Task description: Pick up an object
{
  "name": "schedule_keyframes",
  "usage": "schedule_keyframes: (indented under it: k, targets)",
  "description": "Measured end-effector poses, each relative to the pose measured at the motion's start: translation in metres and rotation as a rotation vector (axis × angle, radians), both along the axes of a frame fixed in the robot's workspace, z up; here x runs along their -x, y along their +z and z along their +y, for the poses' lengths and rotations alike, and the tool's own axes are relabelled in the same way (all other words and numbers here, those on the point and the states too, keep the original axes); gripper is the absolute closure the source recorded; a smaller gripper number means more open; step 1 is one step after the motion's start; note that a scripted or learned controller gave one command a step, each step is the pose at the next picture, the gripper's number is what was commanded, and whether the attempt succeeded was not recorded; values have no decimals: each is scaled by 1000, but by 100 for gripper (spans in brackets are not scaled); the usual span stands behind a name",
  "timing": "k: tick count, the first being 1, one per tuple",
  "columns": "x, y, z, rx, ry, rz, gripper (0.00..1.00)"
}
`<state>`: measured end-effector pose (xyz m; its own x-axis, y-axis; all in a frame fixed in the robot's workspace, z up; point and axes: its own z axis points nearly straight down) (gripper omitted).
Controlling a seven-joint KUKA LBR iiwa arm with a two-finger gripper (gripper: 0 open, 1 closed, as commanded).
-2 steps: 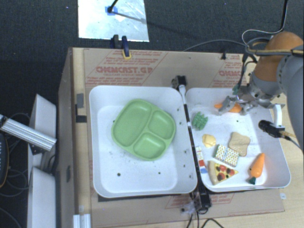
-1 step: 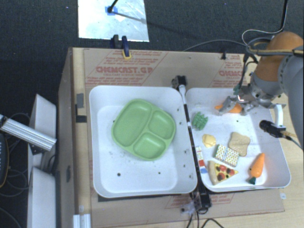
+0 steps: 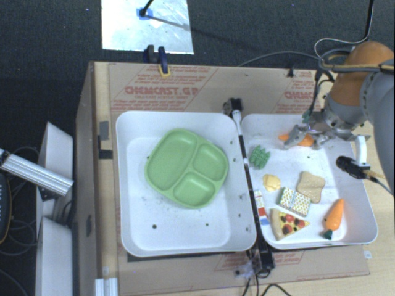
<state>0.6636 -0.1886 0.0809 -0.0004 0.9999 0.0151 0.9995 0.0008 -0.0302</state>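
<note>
Sitting on desk (image 3: 185, 82): two white bins side by side. Resting in left bin (image 3: 133, 184): green divided plate (image 3: 187, 167). Lying in right bin (image 3: 364, 217): bread slice (image 3: 310, 185), carrot (image 3: 334, 215), pizza slice (image 3: 289, 221). Hovering at right bin's far edge: jaws (image 3: 307, 138), seemingly clenching an orange piece (image 3: 299, 140).

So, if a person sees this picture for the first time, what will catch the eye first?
Probably the green divided plate, which lies alone in the left bin. Next, the cluster of toy foods in the right bin: a pizza slice, a carrot and a bread slice. The gripper is low at that bin's far side, over a small orange piece.
</note>
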Motion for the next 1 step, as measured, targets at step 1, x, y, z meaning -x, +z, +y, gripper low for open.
schedule_keyframes:
  k: [1]
  targets:
    - [0,0,0,0,1,0,0]
